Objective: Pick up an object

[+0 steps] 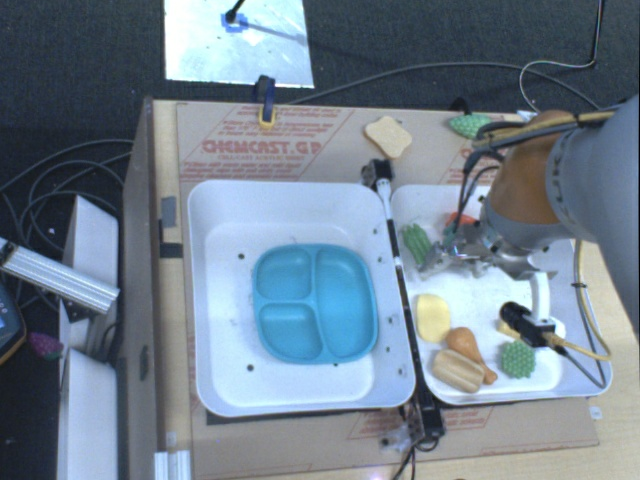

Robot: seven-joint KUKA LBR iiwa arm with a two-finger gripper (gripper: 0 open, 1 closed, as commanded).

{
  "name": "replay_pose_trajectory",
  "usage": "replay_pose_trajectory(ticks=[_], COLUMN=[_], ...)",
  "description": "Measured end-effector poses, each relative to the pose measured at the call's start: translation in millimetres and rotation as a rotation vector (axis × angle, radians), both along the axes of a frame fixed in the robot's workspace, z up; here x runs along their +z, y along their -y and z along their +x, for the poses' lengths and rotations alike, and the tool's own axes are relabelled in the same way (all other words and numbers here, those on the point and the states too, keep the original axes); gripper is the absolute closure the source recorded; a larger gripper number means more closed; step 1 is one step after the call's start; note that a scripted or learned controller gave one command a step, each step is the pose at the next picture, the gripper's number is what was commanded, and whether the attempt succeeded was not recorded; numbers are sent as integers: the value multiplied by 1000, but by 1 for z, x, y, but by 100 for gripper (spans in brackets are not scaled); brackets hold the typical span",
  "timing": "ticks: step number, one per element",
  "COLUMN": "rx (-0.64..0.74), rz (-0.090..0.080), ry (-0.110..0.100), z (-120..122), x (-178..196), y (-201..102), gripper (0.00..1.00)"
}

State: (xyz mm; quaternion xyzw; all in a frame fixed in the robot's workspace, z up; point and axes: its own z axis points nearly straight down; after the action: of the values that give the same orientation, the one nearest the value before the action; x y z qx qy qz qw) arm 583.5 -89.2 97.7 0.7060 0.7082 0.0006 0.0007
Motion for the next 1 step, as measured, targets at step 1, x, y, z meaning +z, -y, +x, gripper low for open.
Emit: replay_pose_trajectory(ticks=[1], rx=[3], rz=[0], ry=[-8], z=[79], x=[-6], y=[29], gripper=[0])
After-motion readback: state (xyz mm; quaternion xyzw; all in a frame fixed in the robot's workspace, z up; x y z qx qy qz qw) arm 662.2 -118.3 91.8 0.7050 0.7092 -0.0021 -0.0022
